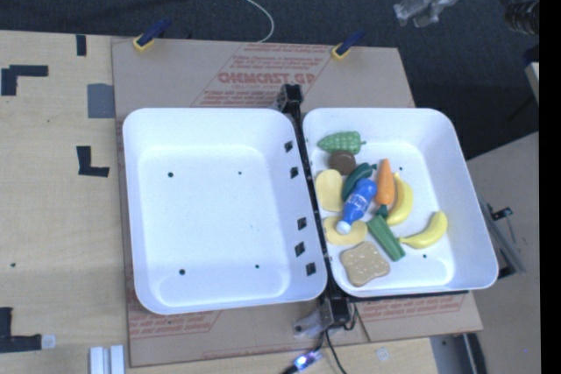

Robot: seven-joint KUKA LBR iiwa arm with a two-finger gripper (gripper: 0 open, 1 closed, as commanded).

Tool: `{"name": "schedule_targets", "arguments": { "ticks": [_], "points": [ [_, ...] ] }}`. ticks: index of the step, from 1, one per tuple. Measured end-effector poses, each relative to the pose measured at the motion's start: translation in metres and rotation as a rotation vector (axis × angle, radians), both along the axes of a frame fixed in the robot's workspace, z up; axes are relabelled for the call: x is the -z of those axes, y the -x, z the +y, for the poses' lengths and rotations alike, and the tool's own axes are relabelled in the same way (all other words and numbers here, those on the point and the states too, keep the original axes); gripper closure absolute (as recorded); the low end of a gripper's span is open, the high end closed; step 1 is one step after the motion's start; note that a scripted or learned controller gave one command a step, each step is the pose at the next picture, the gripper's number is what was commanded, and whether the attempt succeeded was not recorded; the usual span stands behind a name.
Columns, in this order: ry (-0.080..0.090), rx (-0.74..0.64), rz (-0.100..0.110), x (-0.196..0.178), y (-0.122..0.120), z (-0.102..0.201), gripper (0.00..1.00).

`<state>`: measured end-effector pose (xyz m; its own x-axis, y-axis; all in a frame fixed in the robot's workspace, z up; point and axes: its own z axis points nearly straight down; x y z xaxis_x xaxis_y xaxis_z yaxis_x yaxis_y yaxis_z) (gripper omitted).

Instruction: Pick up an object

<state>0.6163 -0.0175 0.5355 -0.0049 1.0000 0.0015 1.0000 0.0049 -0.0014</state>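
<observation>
The two-finger metal gripper (427, 3) hangs up in the top right corner, over the dark floor and well away from both bins; its pale fingers (412, 10) are blurred, so how far apart they stand I cannot tell, though nothing shows between them. The arm behind it runs off the top edge. All the toys lie heaped in the shallow white right-hand bin (456, 144), towards its left wall: a small blue plastic bottle with a white cap (356, 206) lies on top, beside an orange carrot (384, 180); a bumpy green leafy piece (341, 141) sits at the far end, a yellow banana (427, 230) to the right, and a tan bread slice (365, 263) nearest the front. A brown lump (342, 161) and a dark green cucumber (385, 237) are half buried. The shallow white left-hand bin (140, 144) sits alongside.
</observation>
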Motion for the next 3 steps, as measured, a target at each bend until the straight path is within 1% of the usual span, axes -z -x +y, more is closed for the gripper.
{"name": "schedule_targets", "arguments": {
  "ticks": [1,2,3],
  "points": [
    [0.003,0.002,-0.002,0.002,-0.045,0.012,1.00],
    [0.003,0.003,-0.001,0.001,-0.052,0.027,1.00],
    [0.002,0.003,-0.001,0.001,-0.052,0.040,1.00]
  ]
}}
